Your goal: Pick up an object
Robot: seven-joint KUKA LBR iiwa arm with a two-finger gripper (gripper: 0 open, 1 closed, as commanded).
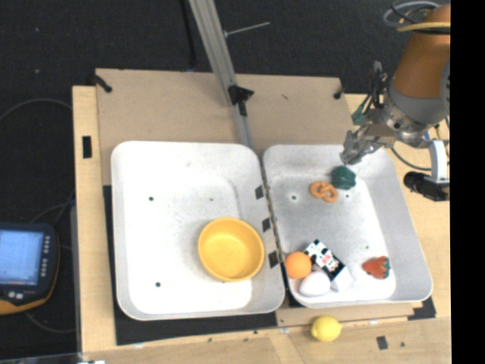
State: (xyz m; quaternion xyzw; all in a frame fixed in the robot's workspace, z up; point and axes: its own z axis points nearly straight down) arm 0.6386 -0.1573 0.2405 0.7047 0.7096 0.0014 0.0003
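My gripper [353, 156] hangs over the far part of the right bin [394, 203], its tip just above a small dark green object [345, 177]. I cannot make out contact between them. An orange pretzel-shaped piece [325, 192] lies just left of the green object. Near the bin's front edge sit an orange ball [298, 265], a white egg-like object [314, 284], a black-and-white patterned block [324, 256] and a red strawberry-like toy [377, 267].
A yellow bowl [230, 249] rests in the left bin [151, 188]. A yellow lemon [326, 328] lies on the bench in front of the right bin. A metal pole [220, 51] rises behind the bins. A handheld screen [26, 268] sits at far left.
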